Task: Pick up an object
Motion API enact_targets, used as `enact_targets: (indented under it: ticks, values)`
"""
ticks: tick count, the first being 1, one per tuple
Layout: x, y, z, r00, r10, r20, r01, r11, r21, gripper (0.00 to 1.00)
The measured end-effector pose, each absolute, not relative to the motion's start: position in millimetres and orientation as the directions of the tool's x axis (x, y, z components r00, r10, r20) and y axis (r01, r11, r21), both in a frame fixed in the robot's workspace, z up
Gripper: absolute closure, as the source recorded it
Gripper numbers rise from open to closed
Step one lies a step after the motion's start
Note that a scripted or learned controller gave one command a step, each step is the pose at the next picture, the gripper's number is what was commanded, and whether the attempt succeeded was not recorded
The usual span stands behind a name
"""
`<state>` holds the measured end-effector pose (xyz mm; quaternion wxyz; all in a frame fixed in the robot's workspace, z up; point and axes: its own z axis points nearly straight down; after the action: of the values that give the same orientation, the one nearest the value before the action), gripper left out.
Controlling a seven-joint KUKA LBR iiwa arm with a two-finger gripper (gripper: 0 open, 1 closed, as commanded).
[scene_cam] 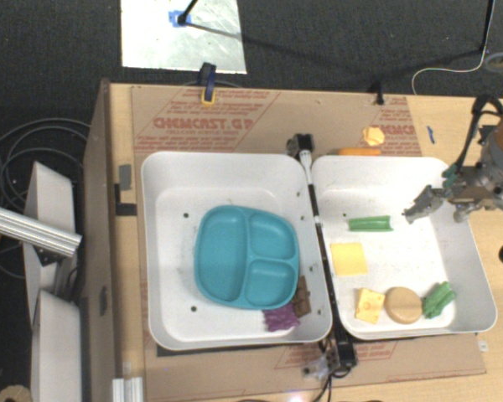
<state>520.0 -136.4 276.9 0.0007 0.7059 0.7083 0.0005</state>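
The right bin (453, 249) holds a long green piece (370, 223), a flat yellow square (349, 259), a yellow wedge (370, 305), a round tan piece (403, 304) and a small green piece (438, 299). My gripper (438, 208) hangs over the bin's right side, to the right of the long green piece. It is open, with nothing between its fingers. One finger (417, 207) points left toward that green piece.
The left bin (163, 224) bears a teal divided plate (247, 256), with a purple piece (278, 317) and a brown piece (303, 298) at its lower right. An orange piece (360, 151) and a yellow disc (374, 136) lie beyond the right bin's far rim.
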Motion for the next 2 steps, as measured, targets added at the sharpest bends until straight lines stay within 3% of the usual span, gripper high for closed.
enact_targets:
  ticks: [1, 2]
  values:
    - [548.3, -109.5, 186.0, -0.008, 1.000, 0.002, 1.000, 0.008, -0.005, 0.00]
    - [556.0, -86.5, 82.0, -0.005, 1.000, 0.000, 1.000, 0.005, 0.003, 0.00]
